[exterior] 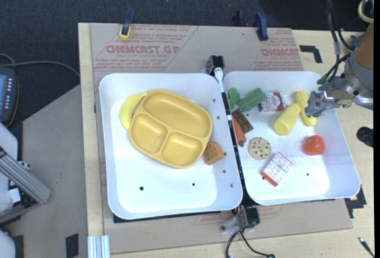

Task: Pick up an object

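Tabletop (178, 43): lying under both bins, brown board with red lettering, a yellow clamp (125, 30) and a blue clamp (260, 25) gripping its far edge.
Left bin (166, 197): sitting on the left half of the tabletop, touching the right bin along the middle seam.
Right bin (332, 180): sitting on the right half, carrying most of the small things.
Arm (363, 67): reaching in from the right edge, over the far right corner of the right bin.
Yellow tray (169, 129): lying in the left bin, three compartments facing up, partly covering a yellow plate (126, 111) at its left.
Claw (314, 105): hanging just beside the yellow bottle; whether it is released or clenched I cannot tell, and nothing is showing between its tips.
Yellow bottle (287, 118): lying tilted in the right bin, just left of the claw.
Green object (249, 99): lying near the bin's far left corner.
Red-and-white packet (276, 168): lying near the front of the right bin.
Brown pastry (214, 153): resting in the left bin, touching the tray's right corner.
Cookie (259, 147): lying between the packet and the green object.
Tomato (313, 145): sitting in front of the claw, apart from it.
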Robot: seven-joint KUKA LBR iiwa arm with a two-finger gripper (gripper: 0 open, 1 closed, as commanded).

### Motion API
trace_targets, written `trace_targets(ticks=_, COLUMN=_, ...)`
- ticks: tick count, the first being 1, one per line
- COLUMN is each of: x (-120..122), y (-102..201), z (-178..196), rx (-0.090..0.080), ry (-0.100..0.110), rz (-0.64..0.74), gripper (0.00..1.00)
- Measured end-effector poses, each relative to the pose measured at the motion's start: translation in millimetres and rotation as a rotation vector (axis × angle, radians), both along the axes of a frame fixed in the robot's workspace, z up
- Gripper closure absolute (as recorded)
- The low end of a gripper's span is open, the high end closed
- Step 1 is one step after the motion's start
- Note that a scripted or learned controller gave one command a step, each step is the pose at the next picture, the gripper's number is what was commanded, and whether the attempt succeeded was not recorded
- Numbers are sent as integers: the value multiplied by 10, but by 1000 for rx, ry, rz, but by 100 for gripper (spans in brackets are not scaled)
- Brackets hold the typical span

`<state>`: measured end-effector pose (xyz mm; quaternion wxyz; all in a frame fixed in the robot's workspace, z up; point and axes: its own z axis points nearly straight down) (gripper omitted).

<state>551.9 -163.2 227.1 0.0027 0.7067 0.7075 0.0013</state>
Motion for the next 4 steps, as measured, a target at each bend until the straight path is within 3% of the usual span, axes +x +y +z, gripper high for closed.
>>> trace_targets(ticks=1, x=232, y=531, z=86, rx=2, ry=2, rz=5, gripper=100)
trace_targets(ticks=4, x=936, y=1720, z=-112, rx=2, ry=2, rz=4, gripper=100)
